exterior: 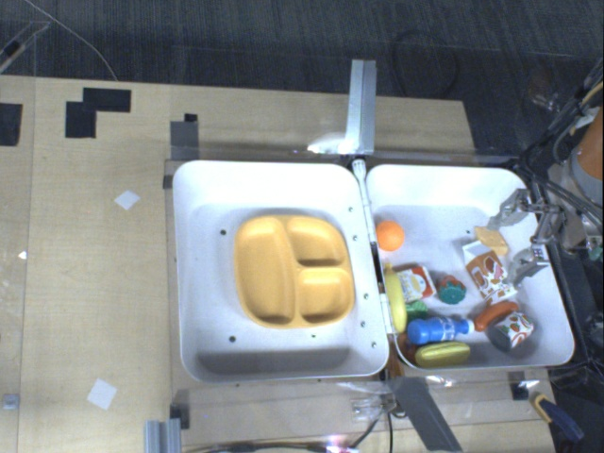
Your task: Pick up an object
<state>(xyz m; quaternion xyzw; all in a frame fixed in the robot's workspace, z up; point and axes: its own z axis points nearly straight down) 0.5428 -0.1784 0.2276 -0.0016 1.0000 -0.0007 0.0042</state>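
Observation:
My gripper [518, 238] hangs over the right side of the right bin [444, 192], open, its two metal fingers [511, 207] spread apart. Just left of it lie a tan wedge [491, 239] and a white-and-orange carton [488, 273], neither held between the fingers. Lower in the same bin are an orange ball [390, 235], a snack packet [414, 282], a teal piece [453, 292], a blue bottle [439, 329], a yellow-green oval [442, 352], a yellow stick [394, 300], a red piece [494, 314] and a patterned cup [515, 330].
The left bin [203, 253] holds a yellow divided tray [291, 269]. A metal post [362, 107] stands behind the wall shared by the bins. Cables and the arm's wrist [580, 173] crowd the right edge. Wooden bench [85, 253] lies to the left.

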